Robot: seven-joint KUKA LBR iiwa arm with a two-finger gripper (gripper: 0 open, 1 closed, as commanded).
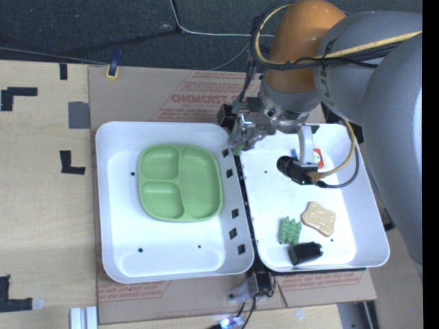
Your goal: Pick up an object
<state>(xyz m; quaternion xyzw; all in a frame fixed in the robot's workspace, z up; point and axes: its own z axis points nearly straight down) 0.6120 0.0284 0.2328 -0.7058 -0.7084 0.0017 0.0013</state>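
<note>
Camera view, looking down at a slant: two shallow white bins sit side by side on a brown cardboard sheet [180,96] laid over the pale wooden desk [41,211].

Left white bin [113,204]: one light green plastic plate with three compartments [180,182] lies flat, slightly toward 12 o'clock of the bin's centre and clear of every wall.

Right white bin [357,204]: three small items are grouped in the half toward 6 o'clock.
- A tan toast-shaped slice [319,218] lies flat at about 5 o'clock from the bin's centre.
- A small green studded block [289,230] lies at about 7 o'clock, just beside the slice but apart from it.
- A black rectangular block [305,252] lies at 6 o'clock, close to the near wall and just below the green block. Contact between these two cannot be judged.

The grey arm with the orange band [305,40] reaches in from 3 o'clock. Its pincer [241,134] sits at the 11 o'clock corner of the right bin, over the shared rims of the two bins and well apart from all four items. Nothing is seen held in it. Whether it is apart or together cannot be told from this angle.
</note>
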